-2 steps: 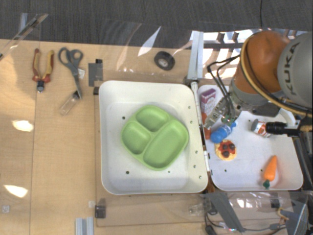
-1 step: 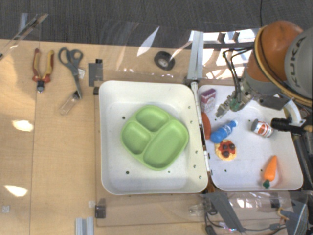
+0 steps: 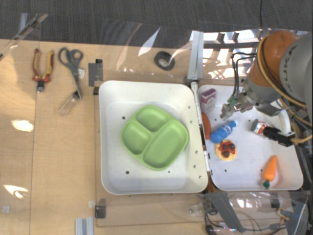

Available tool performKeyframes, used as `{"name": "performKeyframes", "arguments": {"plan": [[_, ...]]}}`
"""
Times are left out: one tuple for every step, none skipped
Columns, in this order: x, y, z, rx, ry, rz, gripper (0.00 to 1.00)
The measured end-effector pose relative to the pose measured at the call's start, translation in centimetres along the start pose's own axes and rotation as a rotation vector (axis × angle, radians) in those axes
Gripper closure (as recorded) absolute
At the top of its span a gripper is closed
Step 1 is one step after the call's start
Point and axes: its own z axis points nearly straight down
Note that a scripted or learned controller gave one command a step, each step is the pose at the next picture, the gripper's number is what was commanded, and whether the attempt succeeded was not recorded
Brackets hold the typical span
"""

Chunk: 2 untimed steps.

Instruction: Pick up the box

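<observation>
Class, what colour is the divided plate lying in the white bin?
Light green. The divided plate shows best in the camera view, looking down from above.

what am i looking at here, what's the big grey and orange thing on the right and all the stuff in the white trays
This is a single picture from a camera fixed above a workbench, looking down at a slant. The grey and orange thing is a robot arm reaching in from the right. Its end carries a gripper, which hangs over the right bin.

That bin holds a small box in the corner by the divider, a blue bottle, a toy carrot and a round toy food with red bits. The left bin holds a green divided plate. Pliers and scissors lie on the bench outside the bins.

The arm's job is to pick up the box, which is not yet lifted and sits in the bin beside the gripper.
</observation>
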Motion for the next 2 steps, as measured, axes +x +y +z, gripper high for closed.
{"name": "performKeyframes", "arguments": {"plan": [[0.0, 0.0, 0.0, 0.000, 0.000, 0.000, 0.00], [-1.9, -2.8, 4.9, -0.007, -0.004, 0.035, 0.00]]}}
